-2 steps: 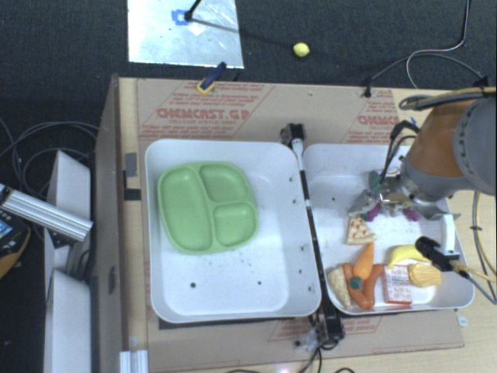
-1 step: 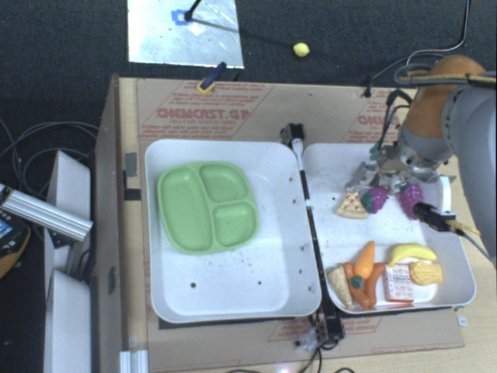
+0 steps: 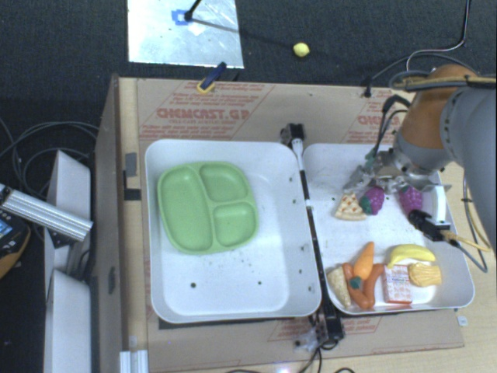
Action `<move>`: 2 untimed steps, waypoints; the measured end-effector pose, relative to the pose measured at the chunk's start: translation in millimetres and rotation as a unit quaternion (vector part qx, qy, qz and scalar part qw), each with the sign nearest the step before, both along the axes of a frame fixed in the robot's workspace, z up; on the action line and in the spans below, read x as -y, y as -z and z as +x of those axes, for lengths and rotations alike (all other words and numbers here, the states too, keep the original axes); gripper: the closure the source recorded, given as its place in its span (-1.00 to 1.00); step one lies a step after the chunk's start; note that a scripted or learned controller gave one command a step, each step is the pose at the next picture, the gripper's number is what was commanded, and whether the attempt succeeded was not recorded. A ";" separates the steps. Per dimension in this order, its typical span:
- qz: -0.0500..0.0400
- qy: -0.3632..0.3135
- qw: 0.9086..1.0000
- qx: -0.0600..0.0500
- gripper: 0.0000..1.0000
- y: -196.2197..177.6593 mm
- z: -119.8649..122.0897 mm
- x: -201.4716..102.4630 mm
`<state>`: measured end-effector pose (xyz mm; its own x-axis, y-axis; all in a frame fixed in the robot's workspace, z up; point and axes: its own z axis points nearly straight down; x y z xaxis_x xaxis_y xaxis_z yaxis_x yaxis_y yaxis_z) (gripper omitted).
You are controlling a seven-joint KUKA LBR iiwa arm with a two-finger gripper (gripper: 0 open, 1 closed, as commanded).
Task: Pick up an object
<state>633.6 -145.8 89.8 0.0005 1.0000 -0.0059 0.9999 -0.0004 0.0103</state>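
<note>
Hand [image 3: 373,179] is hovering over the purple plastic grape bunch [image 3: 373,200] in the right white bin [image 3: 458,286]; can't tell its state. Orange triangular pizza slice [image 3: 350,207] is touching it, so probably risking a bump or double-grab.

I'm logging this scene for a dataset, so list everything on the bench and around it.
White bins: two, side by side on the bench.
Divided plate: one, green, left bin.
Pizza slice toy: one, yellow-orange, right bin, upper middle.
Purple toys: two, right bin, by the gripper.
Carrots: two, orange, right bin, lower part.
Banana: one, yellow, right bin, lower right.
Small carton: one, red and white, lower right.
Ball: one, yellow, floor beyond the bench.
Metal sheet: one, grey, floor.
Gripper: one, over the right bin.
</note>
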 end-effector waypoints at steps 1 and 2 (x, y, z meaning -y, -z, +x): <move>0.003 -0.002 1.000 0.002 1.00 -11.9 2.1 -3.1; 0.003 -0.002 1.000 0.002 -1.00 -11.8 2.1 -3.1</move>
<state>635.6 -142.7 101.6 -0.0044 1.0000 -0.0003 0.9999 0.0044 0.0135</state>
